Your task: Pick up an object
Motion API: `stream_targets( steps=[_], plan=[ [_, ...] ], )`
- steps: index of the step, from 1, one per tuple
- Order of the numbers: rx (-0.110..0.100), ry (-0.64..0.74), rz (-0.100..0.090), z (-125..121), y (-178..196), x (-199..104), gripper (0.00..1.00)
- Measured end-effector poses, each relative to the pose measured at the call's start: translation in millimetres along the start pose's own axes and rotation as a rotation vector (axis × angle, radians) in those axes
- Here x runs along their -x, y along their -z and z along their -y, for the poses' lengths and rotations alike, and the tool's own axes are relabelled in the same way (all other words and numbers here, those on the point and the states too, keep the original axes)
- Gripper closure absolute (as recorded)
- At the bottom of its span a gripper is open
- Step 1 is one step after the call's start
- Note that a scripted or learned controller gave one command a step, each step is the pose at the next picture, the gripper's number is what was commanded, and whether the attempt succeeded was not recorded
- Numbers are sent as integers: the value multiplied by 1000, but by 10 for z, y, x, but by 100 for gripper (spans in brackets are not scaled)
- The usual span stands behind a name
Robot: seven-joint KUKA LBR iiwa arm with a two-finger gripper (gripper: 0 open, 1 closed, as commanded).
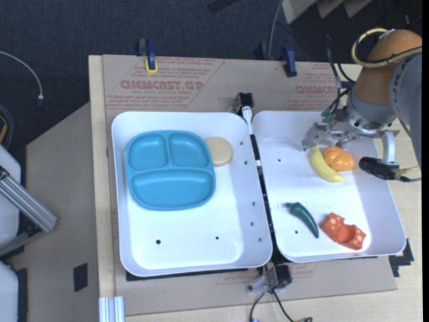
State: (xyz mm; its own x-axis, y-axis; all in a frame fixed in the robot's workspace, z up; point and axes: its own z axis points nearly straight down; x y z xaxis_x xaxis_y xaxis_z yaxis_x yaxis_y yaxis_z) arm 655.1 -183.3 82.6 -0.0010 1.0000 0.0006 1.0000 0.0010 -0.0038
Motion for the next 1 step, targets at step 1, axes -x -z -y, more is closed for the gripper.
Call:
stream_targets(
  steps=[1],
  plan=[
    [7, 1, 2, -18, 138, 2, 100]
  ],
)
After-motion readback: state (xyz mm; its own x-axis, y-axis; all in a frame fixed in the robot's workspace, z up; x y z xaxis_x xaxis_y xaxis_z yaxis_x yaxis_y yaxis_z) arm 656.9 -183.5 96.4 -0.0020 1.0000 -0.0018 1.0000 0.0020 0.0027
